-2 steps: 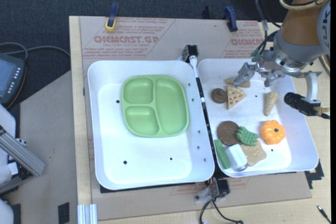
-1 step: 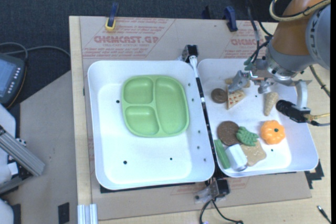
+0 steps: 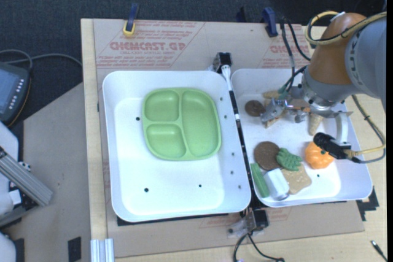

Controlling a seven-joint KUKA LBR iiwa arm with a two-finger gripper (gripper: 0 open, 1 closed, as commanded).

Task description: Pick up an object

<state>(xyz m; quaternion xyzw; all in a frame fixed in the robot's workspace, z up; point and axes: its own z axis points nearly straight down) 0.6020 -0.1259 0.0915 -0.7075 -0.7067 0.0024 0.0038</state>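
White plastic forms the right bin [image 3: 356,190], crowded with toy food: a brown cookie [image 3: 266,154], green broccoli [image 3: 288,161], an orange fruit [image 3: 317,156] and a tan cracker [image 3: 299,180] near its front. Behind the cookie lies a small brown disc [image 3: 253,108], just beside the gripper [image 3: 274,112]; I cannot tell its finger state. Left of the cookie, a green divided plate [image 3: 182,123] sits in the left bin [image 3: 123,150].
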